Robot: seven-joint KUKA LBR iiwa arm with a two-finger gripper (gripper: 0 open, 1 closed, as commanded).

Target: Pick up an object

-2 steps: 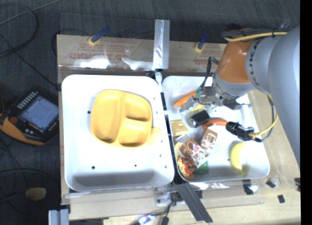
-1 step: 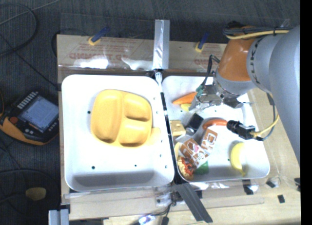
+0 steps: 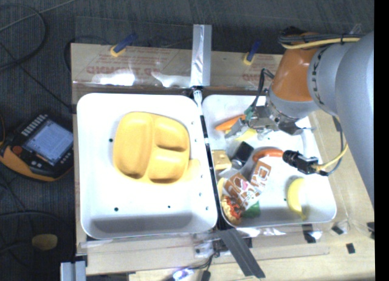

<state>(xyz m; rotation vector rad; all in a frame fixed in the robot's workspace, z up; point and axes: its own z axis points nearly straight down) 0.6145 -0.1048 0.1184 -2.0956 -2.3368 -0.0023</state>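
Camera view shows the gripper [image 3: 262,117] low in the right bin [image 3: 322,210], at its far edge near an orange carrot-like piece [image 3: 229,123]. Whether it grasps anything I cannot tell. Probably the reaching step; next it must close and lift straight.

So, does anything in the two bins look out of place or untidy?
Nothing looks spilled or broken. The yellow divided tray lies alone in the left bin, slightly askew to its walls. The right bin is crowded: a snack packet leans against the divider, overlapping other items, and a banana lies apart near the right wall.
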